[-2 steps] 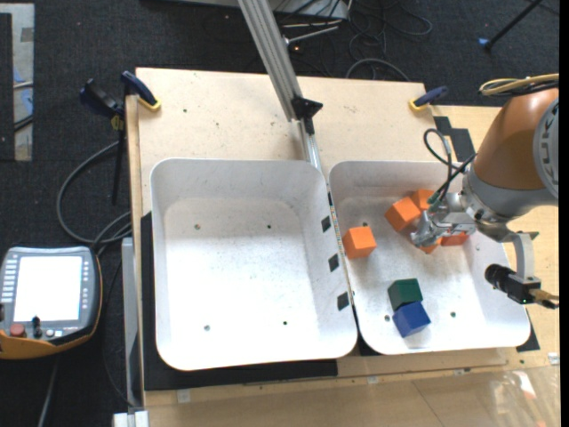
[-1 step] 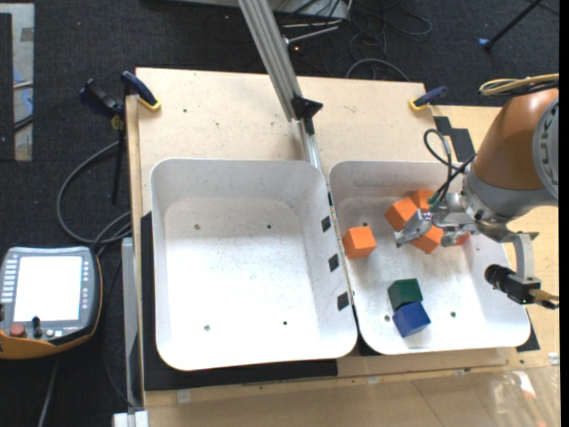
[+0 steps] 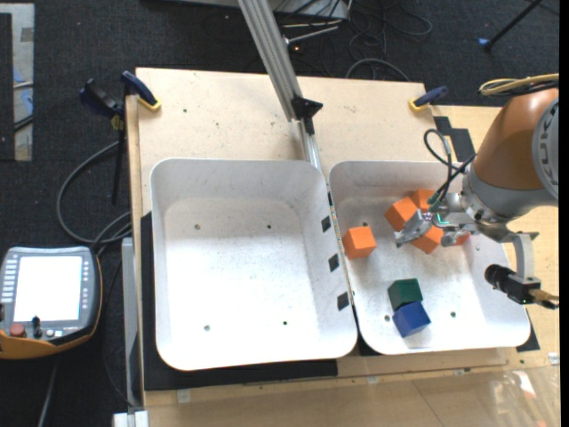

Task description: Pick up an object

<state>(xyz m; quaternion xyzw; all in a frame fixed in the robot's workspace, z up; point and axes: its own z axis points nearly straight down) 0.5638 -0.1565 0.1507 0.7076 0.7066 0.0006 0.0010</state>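
where tool hangs | orange blocks crowd right bin's far edge

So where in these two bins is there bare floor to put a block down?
The left bin has bare floor across its whole width. In the right bin, bare patches lie along the near rim either side of the green block and blue block. Its far middle is crowded: orange blocks and the claw.

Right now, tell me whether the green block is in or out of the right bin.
In. The green block lies on the right bin's floor, touching the blue block.
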